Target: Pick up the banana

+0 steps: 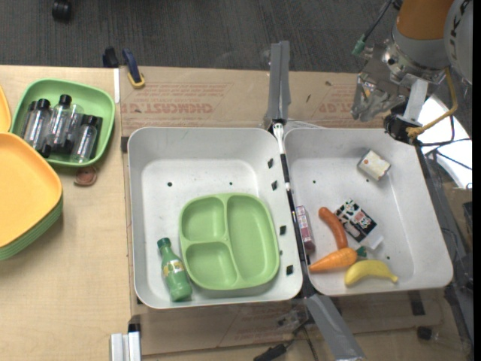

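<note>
The yellow curved banana (369, 272) is lying at the near edge of the right white bin (428, 201), touching an orange plastic carrot (333, 259). The gripper (373, 96) is hovering above the far edge; a descent risks snagging the carrot instead.

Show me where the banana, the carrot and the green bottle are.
banana (369, 272), camera view, middle of its yellow body.
carrot (333, 259), camera view, middle of its orange body.
green bottle (174, 272), camera view, on its label.

The light is bright and even. The white bins (421, 201) shine, with soft, small shadows under the things inside. Most looks sharp. A white glare glows at the right edge.
</note>
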`<state>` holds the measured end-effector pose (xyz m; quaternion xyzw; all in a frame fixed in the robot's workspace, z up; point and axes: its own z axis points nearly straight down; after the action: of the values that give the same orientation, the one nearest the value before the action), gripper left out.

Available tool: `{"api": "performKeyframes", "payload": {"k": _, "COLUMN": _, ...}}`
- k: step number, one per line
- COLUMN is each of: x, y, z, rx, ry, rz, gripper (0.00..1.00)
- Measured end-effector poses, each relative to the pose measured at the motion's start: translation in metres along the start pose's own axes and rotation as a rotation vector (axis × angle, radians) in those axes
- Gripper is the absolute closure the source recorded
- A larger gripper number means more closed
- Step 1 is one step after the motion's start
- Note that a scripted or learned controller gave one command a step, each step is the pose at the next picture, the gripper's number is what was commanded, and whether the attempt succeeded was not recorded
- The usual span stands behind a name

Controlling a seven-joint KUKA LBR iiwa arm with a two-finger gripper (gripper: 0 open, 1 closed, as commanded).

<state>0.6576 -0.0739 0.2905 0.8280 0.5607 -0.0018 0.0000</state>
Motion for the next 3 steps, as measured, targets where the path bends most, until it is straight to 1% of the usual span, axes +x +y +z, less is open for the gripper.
{"api": "performKeyframes", "payload": {"k": 1, "x": 0.039, "y": -0.014, "z": 0.088, "rx": 0.0, "ry": 0.001, "rz": -0.326, "gripper": 1.0}}
{"api": "performKeyframes", "payload": {"k": 2, "x": -0.019, "y": 0.009, "z": -0.019, "rx": -0.004, "ry": 0.0, "rz": -0.744, "gripper": 1.0}}
{"api": "performKeyframes", "payload": {"k": 3, "x": 0.021, "y": -0.007, "z": 0.04, "rx": -0.003, "ry": 0.001, "rz": -0.927, "gripper": 1.0}}
